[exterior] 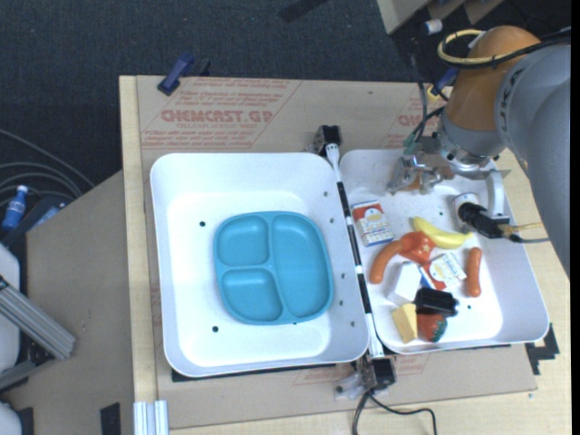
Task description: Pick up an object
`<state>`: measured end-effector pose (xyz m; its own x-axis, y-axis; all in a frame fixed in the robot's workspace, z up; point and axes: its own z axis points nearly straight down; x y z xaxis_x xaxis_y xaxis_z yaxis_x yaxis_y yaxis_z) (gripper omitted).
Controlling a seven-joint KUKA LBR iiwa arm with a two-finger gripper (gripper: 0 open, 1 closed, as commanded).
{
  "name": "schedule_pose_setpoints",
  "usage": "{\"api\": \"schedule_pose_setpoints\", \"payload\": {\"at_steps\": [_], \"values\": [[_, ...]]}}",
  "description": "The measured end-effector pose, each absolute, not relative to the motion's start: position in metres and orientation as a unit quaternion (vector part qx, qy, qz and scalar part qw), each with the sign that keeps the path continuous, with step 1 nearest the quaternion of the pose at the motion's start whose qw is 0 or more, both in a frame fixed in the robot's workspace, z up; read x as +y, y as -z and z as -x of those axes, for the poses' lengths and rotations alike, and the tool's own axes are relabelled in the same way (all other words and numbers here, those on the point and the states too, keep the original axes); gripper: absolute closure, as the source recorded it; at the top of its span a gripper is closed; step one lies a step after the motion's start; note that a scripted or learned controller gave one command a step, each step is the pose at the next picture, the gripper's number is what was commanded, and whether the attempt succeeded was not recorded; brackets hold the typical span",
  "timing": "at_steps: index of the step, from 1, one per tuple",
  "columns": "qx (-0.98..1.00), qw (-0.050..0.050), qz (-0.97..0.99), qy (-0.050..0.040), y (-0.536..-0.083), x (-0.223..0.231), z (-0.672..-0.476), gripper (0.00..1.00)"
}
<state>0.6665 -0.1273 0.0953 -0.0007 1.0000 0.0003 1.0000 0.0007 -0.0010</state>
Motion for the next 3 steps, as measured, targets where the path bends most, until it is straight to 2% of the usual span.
{"api": "schedule_pose_setpoints", "payload": {"at_steps": [1,2,3], "values": [[-0.707,0.0,0.707,0.0007,-0.222,-0.069,-0.621,1.0],[-0.707,0.001,0.707,-0.0005,-0.259,-0.035,-0.556,1.0],[-0.707,0.002,0.708,-0.0009,-0.282,-0.067,-0.49,1.0]]}}
